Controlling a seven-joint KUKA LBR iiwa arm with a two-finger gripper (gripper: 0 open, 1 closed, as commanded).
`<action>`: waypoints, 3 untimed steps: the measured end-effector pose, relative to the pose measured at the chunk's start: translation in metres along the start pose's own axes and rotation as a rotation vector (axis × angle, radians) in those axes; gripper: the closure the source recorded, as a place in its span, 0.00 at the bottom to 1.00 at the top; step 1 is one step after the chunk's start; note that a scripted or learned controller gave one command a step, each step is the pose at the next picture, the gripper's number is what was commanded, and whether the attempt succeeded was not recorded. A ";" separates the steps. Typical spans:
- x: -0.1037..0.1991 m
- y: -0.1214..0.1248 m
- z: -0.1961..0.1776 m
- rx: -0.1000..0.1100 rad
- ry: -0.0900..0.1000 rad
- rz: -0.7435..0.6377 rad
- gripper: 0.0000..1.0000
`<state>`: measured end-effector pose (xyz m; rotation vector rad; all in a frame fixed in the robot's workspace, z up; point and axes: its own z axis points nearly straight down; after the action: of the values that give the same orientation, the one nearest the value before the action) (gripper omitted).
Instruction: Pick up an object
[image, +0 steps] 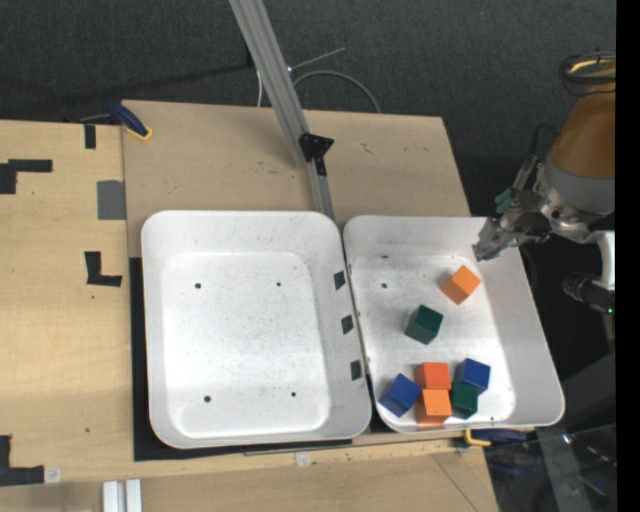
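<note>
The right bin (400, 245) holds several small blocks. An orange block (461, 284) lies near its upper right, and a dark green block (424, 324) sits in the middle. At the front there is a cluster: a blue block (400, 393), two orange blocks (434, 375) (435, 403), another blue block (476, 374) and a green block (464, 399). My gripper (491, 243) hangs over the bin's upper right corner, just above and to the right of the lone orange block, with nothing visibly between its fingers.
The left bin (240, 330) lies beside the right one. A slanted metal pole (285, 90) runs down to the bins' shared top edge. The arm's orange band (590, 135) stands at the right edge. Black tape marks (25, 175) dot the bench on the left.
</note>
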<state>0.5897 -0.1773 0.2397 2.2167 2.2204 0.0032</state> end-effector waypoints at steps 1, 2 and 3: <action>0.000 0.001 -0.026 0.003 0.001 0.000 1.00; 0.045 0.011 -0.013 0.006 0.002 -0.003 1.00; 0.100 0.024 -0.019 0.004 0.003 -0.006 1.00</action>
<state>0.6135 -0.0771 0.2583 2.2144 2.2305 0.0019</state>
